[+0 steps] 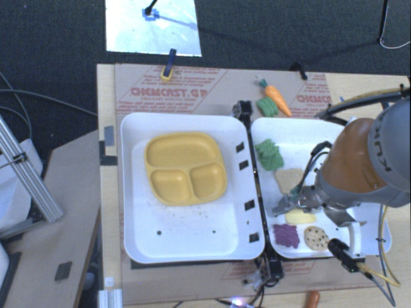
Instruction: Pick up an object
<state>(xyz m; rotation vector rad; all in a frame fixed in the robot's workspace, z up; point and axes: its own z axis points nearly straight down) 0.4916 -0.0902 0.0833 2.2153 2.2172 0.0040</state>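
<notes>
- Dark carpet floor behind, cardboard-topped bench (192,85) carrying two shallow white plastic bins — left bin (138,236), right bin (302,126).
- Grey arm with orange band (359,162) comes in from the right, over the right bin; two-finger gripper (287,205) sits low in that bin. Whether it is apart or closed — cannot tell, tips too small and dark against the clutter.
- Likely target: pale yellow oval toy food (300,217), just beside the claw on its near side, apparently touching or nearly so. Nothing visibly clamped.
- Handling guess: small plastic play food — light, rigid, smooth, so a bit slippery; not fragile. Best taken across its short width, centred, so it doesn't squirt out.
- Close to the claw: purple knobbly toy grape bunch (286,235) below it, round tan cookie with dark chips (315,237) beside that, beige flat slice (288,179) just above, green leafy toy (268,154) further up.
- Well away to the claw's left: yellow three-compartment plastic tray (186,167) in the left bin.
- Outside the bins, beyond the claw: orange toy carrot with green top (275,99) on the cardboard.
</notes>
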